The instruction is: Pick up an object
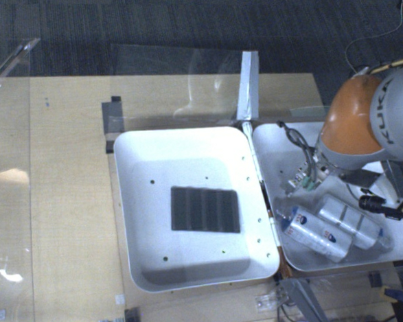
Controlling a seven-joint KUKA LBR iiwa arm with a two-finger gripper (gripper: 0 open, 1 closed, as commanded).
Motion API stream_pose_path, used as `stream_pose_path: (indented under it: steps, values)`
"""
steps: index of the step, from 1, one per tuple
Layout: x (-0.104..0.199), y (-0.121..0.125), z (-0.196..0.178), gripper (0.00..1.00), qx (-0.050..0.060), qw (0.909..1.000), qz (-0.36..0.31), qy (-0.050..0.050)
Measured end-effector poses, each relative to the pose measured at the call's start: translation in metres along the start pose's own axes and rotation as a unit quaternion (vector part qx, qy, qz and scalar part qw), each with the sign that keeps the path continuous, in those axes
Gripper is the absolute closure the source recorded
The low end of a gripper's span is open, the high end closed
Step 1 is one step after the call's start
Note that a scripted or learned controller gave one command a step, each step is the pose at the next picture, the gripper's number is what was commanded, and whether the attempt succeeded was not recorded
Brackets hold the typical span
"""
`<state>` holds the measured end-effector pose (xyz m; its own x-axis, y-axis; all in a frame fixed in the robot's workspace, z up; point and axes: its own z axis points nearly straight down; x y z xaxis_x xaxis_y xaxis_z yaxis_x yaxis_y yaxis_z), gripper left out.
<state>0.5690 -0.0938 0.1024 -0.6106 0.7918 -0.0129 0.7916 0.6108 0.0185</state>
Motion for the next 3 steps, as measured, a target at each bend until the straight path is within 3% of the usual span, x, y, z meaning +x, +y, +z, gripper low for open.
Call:
stream_pose_path:
  steps: [1, 2, 3]
  values:
    - [0.000, 0.000, 0.000, 0.00, 0.000, 1.0000, 0.000, 0.000]
    - [0.047, -0.060, 0.010, 0.00, 0.001, 1.0000, 0.008, 0.000]
    - [0.019, -0.015, 0.013, 0.00, 0.004, 0.9833, 0.182, 0.001]
